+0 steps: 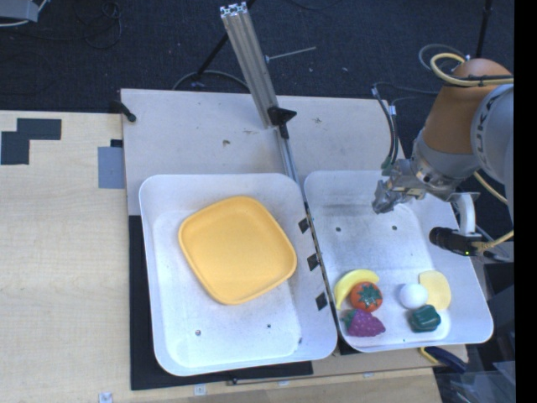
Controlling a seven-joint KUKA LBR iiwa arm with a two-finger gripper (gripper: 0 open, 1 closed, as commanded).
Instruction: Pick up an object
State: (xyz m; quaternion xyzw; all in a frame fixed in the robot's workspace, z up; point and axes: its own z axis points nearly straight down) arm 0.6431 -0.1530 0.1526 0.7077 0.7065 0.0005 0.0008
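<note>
The gripper [388, 200] is seen above the right bin [369, 242]; its opening cannot be told. Smooth plastic toys are clustered at the bin's near edge: banana [352, 281], tomato [366, 296], grapes [366, 323], white ball [412, 295]. No writing is legible.

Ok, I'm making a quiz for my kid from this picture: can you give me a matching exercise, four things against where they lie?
Things:
1. yellow plate
2. tomato
3. grapes
4. gripper

Places:
A. near edge of the right bin, just in front of the tomato
B. over the far part of the right bin
C. in the left bin
D. against the banana, right bin

Pairs: 1-C, 2-D, 3-A, 4-B
</note>
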